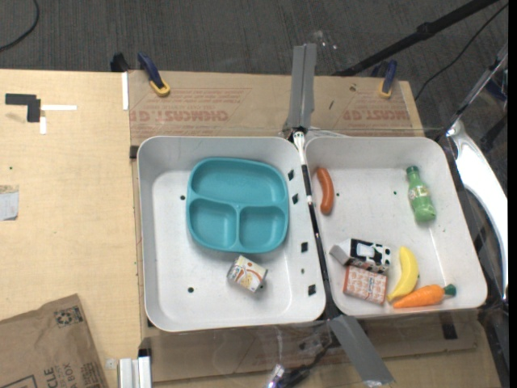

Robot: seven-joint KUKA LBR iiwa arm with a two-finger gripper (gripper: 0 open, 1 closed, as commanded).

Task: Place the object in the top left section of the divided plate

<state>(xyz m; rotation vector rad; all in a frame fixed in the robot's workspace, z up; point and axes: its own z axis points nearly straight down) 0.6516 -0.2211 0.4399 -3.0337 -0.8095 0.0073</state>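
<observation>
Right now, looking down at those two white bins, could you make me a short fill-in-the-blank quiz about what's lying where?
1. The teal divided plate lies in the ____ bin.
2. The green bottle lies in the ____ bin.
3. The banana lies beside an orange ____.
4. The small carton lies just ____ the plate in the picture.

Missing words: left; right; carrot; below

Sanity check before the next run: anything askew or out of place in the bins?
One thing: a small white printed carton lies tipped on its side in the left white bin, just below the teal divided plate. The other items lie in the right white bin.
</observation>
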